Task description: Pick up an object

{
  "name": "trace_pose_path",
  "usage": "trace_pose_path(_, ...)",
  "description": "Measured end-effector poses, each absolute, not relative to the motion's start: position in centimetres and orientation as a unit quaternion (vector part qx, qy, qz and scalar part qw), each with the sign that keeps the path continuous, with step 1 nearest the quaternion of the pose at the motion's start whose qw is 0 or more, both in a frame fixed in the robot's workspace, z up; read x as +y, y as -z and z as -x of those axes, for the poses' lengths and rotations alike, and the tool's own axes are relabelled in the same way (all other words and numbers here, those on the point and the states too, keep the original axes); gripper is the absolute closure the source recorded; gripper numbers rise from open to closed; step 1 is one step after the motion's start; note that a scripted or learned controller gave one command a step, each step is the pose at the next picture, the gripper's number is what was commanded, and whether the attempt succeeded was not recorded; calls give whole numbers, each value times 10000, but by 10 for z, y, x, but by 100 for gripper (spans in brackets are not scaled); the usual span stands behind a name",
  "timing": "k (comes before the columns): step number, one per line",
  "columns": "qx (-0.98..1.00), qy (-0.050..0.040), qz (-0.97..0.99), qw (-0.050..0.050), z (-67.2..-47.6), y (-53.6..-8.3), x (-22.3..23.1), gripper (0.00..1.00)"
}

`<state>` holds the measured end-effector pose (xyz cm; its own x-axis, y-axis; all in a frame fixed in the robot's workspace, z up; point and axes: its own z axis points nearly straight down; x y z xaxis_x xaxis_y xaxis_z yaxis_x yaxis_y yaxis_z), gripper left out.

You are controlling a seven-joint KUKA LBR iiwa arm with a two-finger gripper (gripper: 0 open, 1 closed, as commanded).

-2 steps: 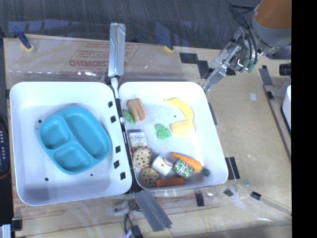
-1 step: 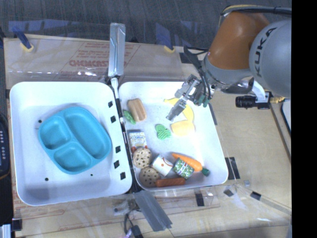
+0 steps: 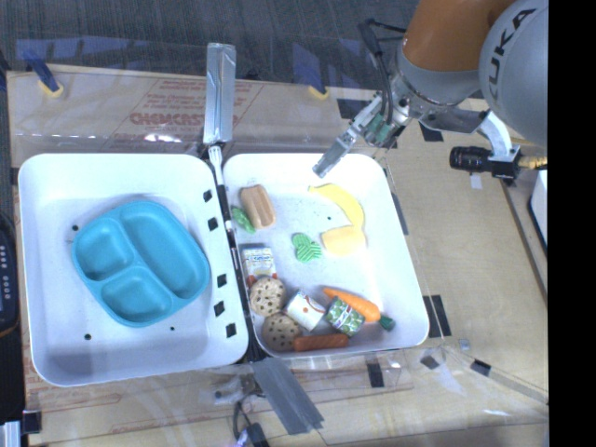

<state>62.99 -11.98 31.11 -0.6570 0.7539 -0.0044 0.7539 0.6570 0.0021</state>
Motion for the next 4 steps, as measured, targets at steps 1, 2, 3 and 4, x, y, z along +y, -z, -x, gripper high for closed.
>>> trace_pose_path(1,9401,11,-3409,-62,-637,-129,-147,0)
trace_pose_path(2,9152,3,-4030,-19,-641,-91,-113,0)
trace_pose_path(3,8134,14,-5817,-32,-627,-91,-110,0)
trace_pose_path(4,7940,14,-6079,-10,-562,-92,-135,0)
